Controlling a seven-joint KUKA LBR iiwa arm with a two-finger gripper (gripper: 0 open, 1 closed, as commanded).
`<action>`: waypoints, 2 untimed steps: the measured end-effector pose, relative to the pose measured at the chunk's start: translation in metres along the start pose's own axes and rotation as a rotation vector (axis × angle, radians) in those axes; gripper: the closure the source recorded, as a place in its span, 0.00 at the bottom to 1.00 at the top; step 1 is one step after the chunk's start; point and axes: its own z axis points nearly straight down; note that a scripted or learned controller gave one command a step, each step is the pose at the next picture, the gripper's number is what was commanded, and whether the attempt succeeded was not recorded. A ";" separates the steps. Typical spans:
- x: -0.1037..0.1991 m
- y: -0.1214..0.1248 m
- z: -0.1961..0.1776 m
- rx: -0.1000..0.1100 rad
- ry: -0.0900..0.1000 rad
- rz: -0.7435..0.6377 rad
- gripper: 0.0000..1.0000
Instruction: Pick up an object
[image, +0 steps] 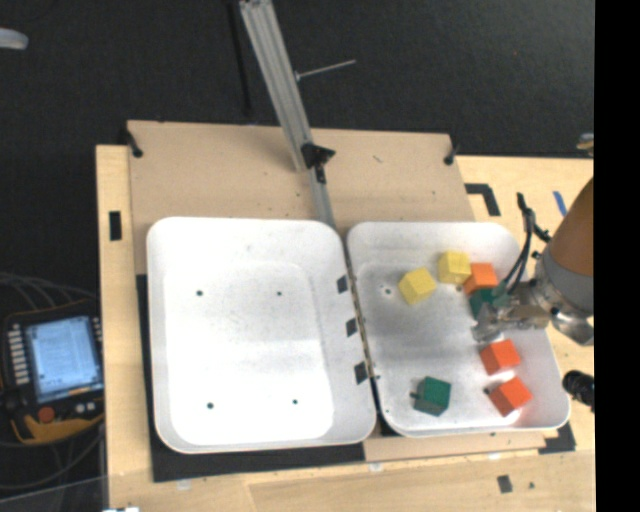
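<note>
The right bin (400, 330) holds several small blocks. Two yellow blocks (417, 286) (453, 267) lie near its far middle, with an orange block (483, 276) just right of them. A dark green block (483, 298) sits right below that orange one, partly covered by my gripper (497, 320), which hangs low over the bin's right side. Two more orange blocks (499, 355) (510, 395) lie in front of the gripper. Another green block (432, 395) rests near the front edge.
The left bin (170, 300) stands beside the right one, with small clips along the shared wall (352, 325). A slanted metal pole (285, 90) rises behind the bins. A handheld control pendant (55, 360) lies off the bench at the left.
</note>
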 end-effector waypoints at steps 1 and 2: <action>0.009 0.004 -0.054 -0.001 0.000 -0.002 1.00; 0.050 0.021 -0.055 0.005 0.003 -0.004 1.00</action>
